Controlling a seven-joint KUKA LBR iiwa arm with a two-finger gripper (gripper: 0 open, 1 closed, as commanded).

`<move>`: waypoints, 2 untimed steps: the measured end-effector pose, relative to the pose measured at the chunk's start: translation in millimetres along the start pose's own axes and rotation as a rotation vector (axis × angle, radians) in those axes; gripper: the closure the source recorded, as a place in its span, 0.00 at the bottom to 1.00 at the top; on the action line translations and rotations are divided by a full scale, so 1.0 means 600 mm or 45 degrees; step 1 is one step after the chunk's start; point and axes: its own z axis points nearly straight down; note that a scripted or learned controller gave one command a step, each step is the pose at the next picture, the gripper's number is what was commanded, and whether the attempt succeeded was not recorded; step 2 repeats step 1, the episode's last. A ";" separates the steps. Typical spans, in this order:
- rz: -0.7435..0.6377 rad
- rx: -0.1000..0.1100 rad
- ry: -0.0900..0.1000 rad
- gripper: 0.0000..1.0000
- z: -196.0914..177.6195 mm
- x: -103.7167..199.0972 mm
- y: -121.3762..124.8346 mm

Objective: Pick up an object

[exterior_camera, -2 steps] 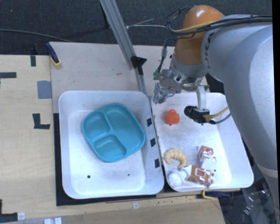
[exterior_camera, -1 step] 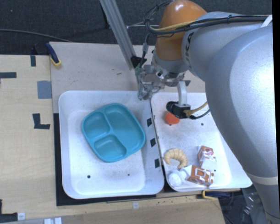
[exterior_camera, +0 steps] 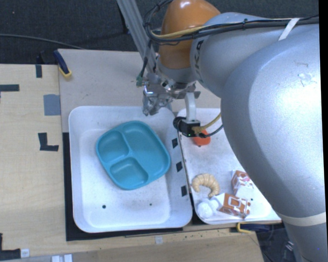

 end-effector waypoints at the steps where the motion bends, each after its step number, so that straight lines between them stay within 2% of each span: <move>1: 0.005 0.001 -0.004 0.00 0.000 -0.006 0.000; 2: 0.005 0.001 -0.004 0.00 0.000 -0.006 0.000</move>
